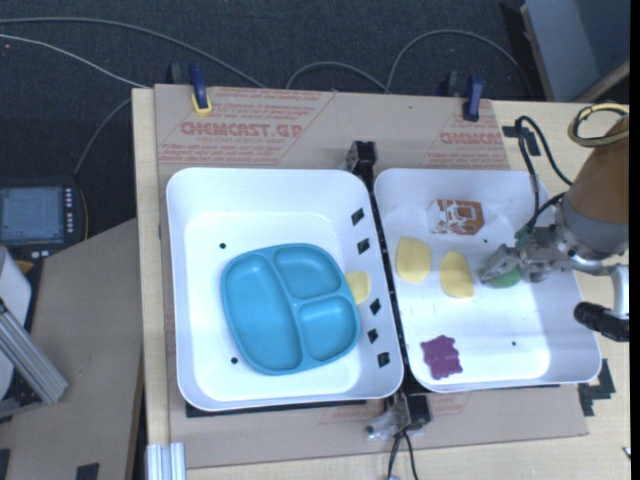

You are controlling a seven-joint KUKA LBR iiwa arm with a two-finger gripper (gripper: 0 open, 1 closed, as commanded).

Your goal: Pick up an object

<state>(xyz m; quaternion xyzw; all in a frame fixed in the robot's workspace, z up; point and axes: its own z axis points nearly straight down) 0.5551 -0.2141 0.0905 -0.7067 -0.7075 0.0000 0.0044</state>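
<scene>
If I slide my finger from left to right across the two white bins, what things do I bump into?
Blue divided plate → small yellow piece beside it → round yellow item → purple item → second yellow item → green item at the gripper.

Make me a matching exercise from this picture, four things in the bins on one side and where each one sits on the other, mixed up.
Things:
1. blue divided plate
2. purple toy
3. brown and white packet
4. green object

Places:
A. right bin, near the front edge
B. right bin, toward the back
C. left bin, middle
D. right bin, at the end effector

Pairs: 1-C, 2-A, 3-B, 4-D
</scene>
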